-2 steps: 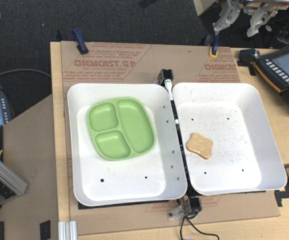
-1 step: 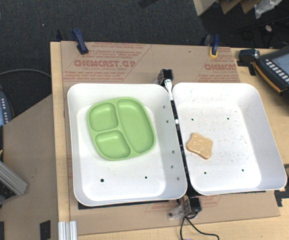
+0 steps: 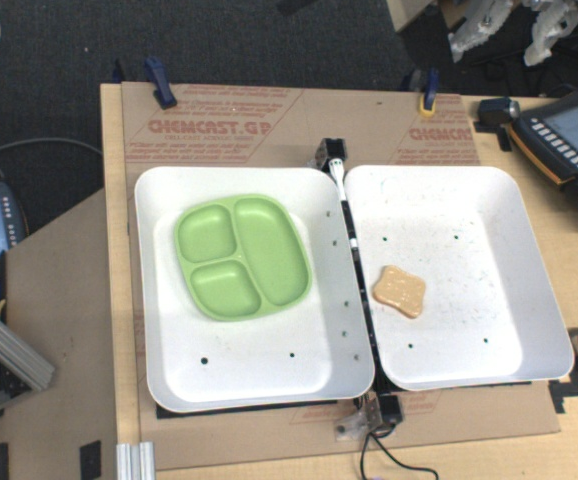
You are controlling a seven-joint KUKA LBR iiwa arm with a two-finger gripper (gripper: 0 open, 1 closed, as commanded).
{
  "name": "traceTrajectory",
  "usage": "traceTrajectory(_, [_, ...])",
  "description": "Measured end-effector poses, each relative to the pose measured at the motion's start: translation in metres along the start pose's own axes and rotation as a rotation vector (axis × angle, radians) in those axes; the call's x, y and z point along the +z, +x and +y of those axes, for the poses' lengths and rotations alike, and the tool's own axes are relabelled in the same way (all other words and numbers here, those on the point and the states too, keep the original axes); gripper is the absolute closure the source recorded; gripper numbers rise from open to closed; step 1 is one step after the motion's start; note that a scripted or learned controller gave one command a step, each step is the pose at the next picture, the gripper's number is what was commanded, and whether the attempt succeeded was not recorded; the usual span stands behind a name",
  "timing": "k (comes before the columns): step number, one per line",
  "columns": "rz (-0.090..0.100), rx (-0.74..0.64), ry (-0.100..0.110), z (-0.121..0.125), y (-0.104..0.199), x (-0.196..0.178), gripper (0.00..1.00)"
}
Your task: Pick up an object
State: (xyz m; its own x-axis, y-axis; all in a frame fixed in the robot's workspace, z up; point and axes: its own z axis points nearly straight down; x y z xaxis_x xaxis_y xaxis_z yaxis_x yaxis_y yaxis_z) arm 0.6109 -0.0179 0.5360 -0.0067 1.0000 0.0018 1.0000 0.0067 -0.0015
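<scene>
A tan, toast-shaped piece (image 3: pixel 400 291) lies flat in the right white bin (image 3: pixel 489 208), near its left wall. A green three-compartment plate (image 3: pixel 242 257) sits in the left white bin (image 3: pixel 154 298) with nothing on it. My gripper (image 3: pixel 515 30) hangs at the top right of the camera view, beyond the bench's back edge and far from both bins. Its two pale fingers (image 3: pixel 477 23) stand spread apart with nothing between them.
A black strip (image 3: pixel 348 230) runs between the two bins. A blue clamp (image 3: pixel 159 83) and a yellow clamp (image 3: pixel 429 98) grip the brown board's back edge. A dark handheld screen (image 3: pixel 561 140) lies right of the right bin. Cables trail at the front.
</scene>
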Motion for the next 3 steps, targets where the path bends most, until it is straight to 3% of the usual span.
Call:
traceTrajectory(1, [0.000, -0.003, 0.001, -0.003, 0.083, 0.014, 0.00])
traceTrajectory(2, [0.003, -0.009, -0.004, -0.040, 0.206, 0.000, 0.00])
traceTrajectory(3, [0.000, 0.005, -0.007, -0.037, 0.198, -0.010, 1.00])
